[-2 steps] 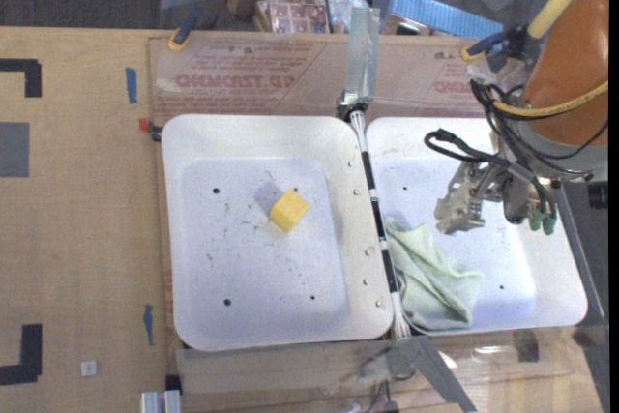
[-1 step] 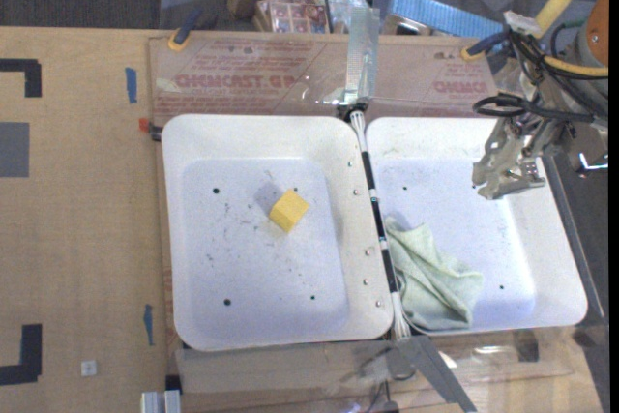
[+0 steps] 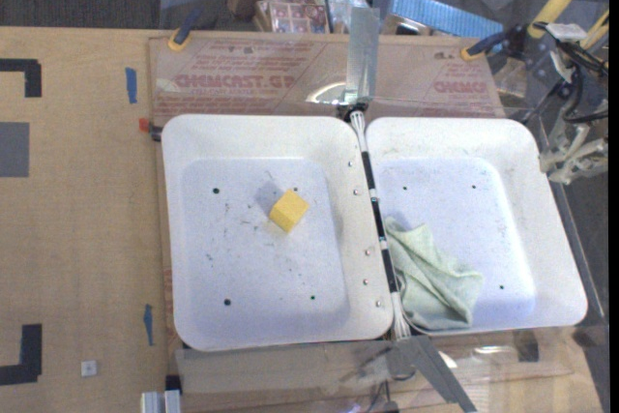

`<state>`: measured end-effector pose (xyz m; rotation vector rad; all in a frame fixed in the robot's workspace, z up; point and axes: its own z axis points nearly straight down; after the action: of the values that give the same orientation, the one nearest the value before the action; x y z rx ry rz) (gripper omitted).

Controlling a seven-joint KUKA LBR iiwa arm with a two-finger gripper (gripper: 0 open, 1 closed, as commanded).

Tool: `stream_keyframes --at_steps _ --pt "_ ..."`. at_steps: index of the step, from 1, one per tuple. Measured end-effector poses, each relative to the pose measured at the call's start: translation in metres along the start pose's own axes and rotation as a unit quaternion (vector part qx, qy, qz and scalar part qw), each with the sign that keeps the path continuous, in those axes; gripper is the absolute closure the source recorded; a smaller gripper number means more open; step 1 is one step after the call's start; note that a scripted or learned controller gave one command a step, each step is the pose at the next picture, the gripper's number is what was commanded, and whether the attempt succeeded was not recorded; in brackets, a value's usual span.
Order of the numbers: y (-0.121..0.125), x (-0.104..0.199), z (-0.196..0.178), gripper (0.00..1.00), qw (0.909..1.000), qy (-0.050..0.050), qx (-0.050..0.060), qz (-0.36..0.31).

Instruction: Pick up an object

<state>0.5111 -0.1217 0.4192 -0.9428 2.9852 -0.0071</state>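
Yellow block [image 3: 288,210] lies alone, mid left bin [image 3: 193,145]; cloth [image 3: 432,276] in right bin [image 3: 522,150]. Tool state: can't tell. Best approach: vertical, centred on block.

Two bins side by side on your desk, one item in each.

On the desk [image 3: 77,208] you have the left bin [image 3: 193,324] and the right bin [image 3: 551,285], rims touching along the middle seam. In the left bin, a block [image 3: 288,210] sits just past centre toward 1 o'clock, well clear of every wall. In the right bin, a crumpled cloth [image 3: 433,278] lies at 7 o'clock, against the wall by the seam and reaching the near rim. A board [image 3: 261,77] lies behind both bins at 12 o'clock.
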Motion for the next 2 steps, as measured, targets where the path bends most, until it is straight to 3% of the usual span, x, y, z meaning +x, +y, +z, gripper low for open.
stream_keyframes --at_steps 1,2 --pt "-0.038 0.05 -0.018 1.0 0.987 0.0 0.0 -0.161" --pt "0.043 0.007 0.037 1.0 0.9998 0.002 -0.003 -0.021"
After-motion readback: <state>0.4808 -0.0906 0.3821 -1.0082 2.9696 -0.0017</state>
